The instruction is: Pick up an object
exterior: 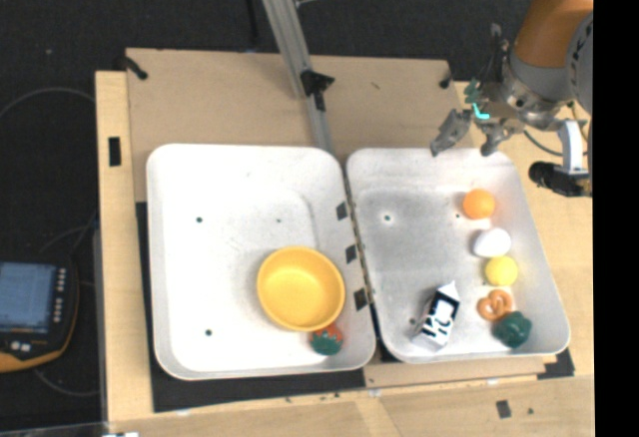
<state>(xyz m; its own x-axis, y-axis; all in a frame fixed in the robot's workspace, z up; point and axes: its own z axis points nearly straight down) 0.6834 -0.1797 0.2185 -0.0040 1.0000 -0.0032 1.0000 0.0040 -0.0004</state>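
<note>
**Q:** Describe the arm's pose.

**A:** From my remote station I see the arm [549, 36] enter at 2 o'clock, its orange band uppermost. The gripper [465, 138] hangs above the far rim of the right bin [399, 186], and its two fingers [445, 136] are spread apart with nothing between them.

**Q:** What lies around it, and what obstructs?

**A:** Nothing lies directly under the fingers. The pickable things sit toward 5 o'clock of the gripper, along the right bin's right side. A slanted metal pole [285, 21] stands at 10 o'clock of the gripper, well apart from it. A pendant [30, 310] rests off the surface at 8 o'clock.

**Q:** Count the contents.

**A:** Right bin, six: one orange ball [479, 204], one white egg-shaped thing [491, 242], one yellow ball [501, 271], one brown pretzel-like piece [495, 304], one dark green lump [514, 329], one black-and-white carton [437, 317]. Left bin [200, 196], two: one yellow bowl [300, 287] and, touching its near edge, one small green-and-red item [327, 340].
</note>
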